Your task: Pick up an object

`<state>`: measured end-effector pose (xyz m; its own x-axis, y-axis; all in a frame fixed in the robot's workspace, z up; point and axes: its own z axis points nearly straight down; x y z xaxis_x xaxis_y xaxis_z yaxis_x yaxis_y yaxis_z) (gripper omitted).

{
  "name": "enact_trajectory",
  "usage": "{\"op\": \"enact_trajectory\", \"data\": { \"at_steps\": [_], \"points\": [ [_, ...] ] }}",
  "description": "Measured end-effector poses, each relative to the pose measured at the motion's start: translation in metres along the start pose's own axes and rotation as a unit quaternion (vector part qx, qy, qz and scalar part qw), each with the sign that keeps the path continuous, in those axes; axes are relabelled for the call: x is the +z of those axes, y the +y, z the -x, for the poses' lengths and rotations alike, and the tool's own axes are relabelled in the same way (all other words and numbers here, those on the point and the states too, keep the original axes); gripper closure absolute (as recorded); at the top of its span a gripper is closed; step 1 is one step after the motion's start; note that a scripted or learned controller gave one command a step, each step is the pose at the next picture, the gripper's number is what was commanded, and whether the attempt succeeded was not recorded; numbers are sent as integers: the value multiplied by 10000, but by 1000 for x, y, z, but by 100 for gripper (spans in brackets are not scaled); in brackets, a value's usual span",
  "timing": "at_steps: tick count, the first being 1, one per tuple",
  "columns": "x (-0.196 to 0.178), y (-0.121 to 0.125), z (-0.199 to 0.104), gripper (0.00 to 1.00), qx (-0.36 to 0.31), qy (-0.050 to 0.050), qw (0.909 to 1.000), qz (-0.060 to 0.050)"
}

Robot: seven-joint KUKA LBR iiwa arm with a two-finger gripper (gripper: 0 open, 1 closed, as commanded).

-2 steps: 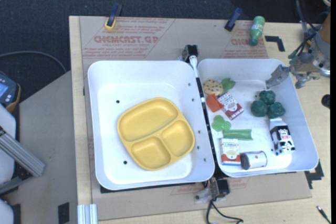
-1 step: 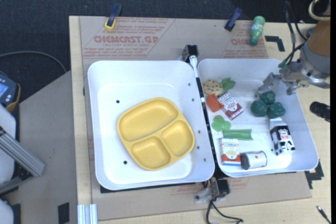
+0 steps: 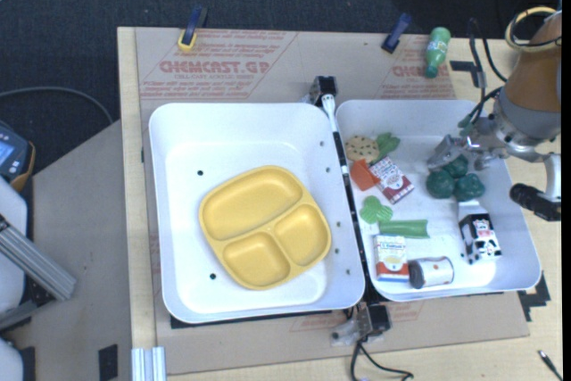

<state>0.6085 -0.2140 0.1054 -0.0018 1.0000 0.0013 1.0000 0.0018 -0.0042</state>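
divided plate [image 3: 264, 227]: yellow
bins [image 3: 169, 192]: white
bottle [image 3: 435, 51], upper right: green
lumpy toy [image 3: 453, 183]: dark green
small carton [image 3: 480, 236]: black-and-white cow patches
surface [image 3: 241, 67]: tan, red lettering

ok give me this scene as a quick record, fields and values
left bin: holds yellow divided plate
right bin: holds small toy food items and cartons
gripper: in right bin, just above dark green toy
arm: reaches in from the right
outside bins: green bottle lying on bench behind right bin
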Motion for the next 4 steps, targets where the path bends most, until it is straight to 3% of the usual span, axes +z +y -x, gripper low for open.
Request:
{"op": "enact_trajectory", "data": {
  "at_steps": [1,2,4],
  "points": [
    [21,1,-3,0,-7,18,10000,7],
    [9,1,-1,100,-4,-6,10000,26],
    [-88,13,-12,100,2,-20,10000,52]
  ]
}}
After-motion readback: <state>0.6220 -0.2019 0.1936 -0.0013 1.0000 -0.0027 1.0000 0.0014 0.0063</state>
